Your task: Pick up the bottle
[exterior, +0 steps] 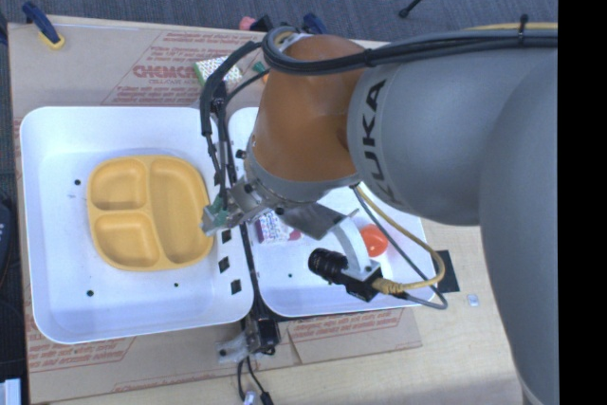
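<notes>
Near rim of the right bin (303, 299): a strip of bare white floor just inside it. Treat that as your margin.

Just past it is the bottle (372, 240). That is my reading of the orange cap and the sliver of white body beside it, lying low on the floor toward the bin's middle. The arm covers most of it, so which way it lies is a guess.

To its left is a small labelled thing (270, 226) with pink print, close to the wall the two bins share. You can't tell whether it is part of the bottle or a separate item, so don't count on it.

The gripper (302, 221) is low in the bin between those two, under the orange band (303, 119). Wide or narrow: cannot tell from this angle. Nothing is visibly held.

Judgement: you are at the approach-and-close stage.
- Centre over the body, not the cap; a round cap will likely squirt out.
- Close across the narrow width and lift straight up.
- Confirm the bottle rises with you before moving off.
- Mind the shared wall on the way down.

The left bin (47, 204) holds a yellow divided plate (147, 209), well apart from the work. No concern.

Farthest back is the cardboard sheet (142, 62) under both bins, with a blue clamp (43, 24) at its corner.
</notes>
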Controlling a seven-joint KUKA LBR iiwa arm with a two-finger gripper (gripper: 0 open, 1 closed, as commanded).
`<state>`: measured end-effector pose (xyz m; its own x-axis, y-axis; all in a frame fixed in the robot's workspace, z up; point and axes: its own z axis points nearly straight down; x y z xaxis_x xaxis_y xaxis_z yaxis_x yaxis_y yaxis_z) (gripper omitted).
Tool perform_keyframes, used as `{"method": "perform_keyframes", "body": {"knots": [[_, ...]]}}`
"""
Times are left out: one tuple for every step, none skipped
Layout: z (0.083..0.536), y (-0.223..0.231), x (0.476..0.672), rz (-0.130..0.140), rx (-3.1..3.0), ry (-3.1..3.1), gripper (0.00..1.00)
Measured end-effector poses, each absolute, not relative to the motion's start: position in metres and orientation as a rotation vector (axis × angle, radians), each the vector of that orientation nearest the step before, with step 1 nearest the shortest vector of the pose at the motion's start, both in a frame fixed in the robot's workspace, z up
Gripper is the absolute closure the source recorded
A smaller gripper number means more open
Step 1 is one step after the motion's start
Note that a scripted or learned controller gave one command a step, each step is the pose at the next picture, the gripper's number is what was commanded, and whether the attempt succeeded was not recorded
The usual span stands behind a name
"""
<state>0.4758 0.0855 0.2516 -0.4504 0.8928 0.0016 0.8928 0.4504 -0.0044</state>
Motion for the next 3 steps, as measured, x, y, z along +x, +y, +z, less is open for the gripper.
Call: {"method": "perform_keyframes", "body": {"knots": [[0.278,0.066,0.477,0.001,-1.886,-2.513,1.00],[0.248,0.035,0.476,0.003,-1.755,-2.602,1.00],[0.260,0.127,0.476,0.003,-1.682,-2.651,1.00]]}}
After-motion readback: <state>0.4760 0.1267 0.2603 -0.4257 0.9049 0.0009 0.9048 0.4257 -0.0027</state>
